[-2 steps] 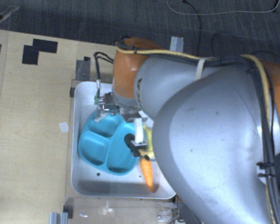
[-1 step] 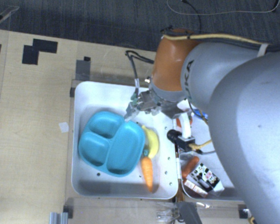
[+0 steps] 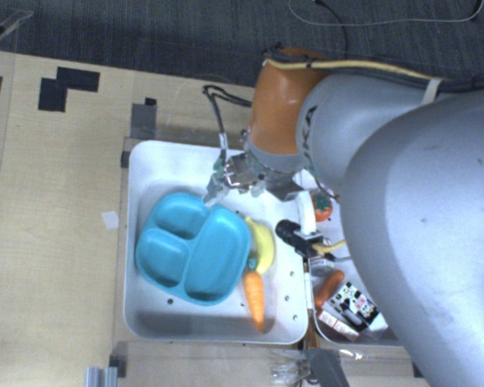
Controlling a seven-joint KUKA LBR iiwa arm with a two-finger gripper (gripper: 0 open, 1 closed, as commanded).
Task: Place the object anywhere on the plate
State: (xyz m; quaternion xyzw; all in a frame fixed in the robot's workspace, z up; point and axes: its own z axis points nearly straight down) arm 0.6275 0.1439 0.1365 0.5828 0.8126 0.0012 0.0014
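- Over the far side of the left bin point(image 3: 140, 247), the gripper point(image 3: 226, 179) hangs just beyond the far rim of the blue plate point(image 3: 193, 252); whether its fingers are apart or together I cannot tell from this slant, and nothing is seen between them.
- Task's object not certain. Likely candidates lie on the bin floor: a banana point(image 3: 263, 243) touching the plate's right edge, and a carrot point(image 3: 254, 299) just near of it, also against the plate. Neither is on the plate yet.
- Judgement: step in hand looks like an approach for a pick, not a placing.
- To do it well: come straight down on the banana or carrot across its narrow width, lift clear above the plate rim, then move left and release over one of the plate's compartments.
- Plate has raised dividers; a drop on a ridge could roll off, so aim for a hollow.
- Edges: the right wall of the bin stands close beside both pieces, so little room on that side for a finger.
- Open room: bare white floor left of and nearer than the plate.
- Right bin point(image 3: 331, 327) holds small clutter, partly under the arm point(image 3: 409, 211).
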